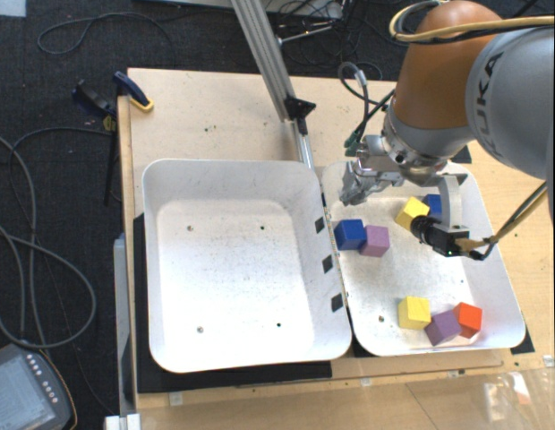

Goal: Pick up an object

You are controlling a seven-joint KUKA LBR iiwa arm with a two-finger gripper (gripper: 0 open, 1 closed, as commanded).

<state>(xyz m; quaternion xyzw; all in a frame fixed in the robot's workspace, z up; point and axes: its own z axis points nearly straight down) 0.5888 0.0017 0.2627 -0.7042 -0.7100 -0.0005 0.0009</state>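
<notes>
- I see the fingers (356, 189) hanging over the right bin (492, 267); I cannot tell their spread.
- Blue cube (350, 234) lies at their 6 o'clock, touching the purple cube (376, 240).

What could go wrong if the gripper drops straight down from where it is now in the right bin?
1. The gripper hangs just above the blue cube, which touches a purple cube; a finger may land on the purple one or push both aside.
2. Both cubes sit near the right bin's left wall, so a finger could hit the rim.
3. A black cable end hangs low beside the yellow cube and may snag it.
</notes>
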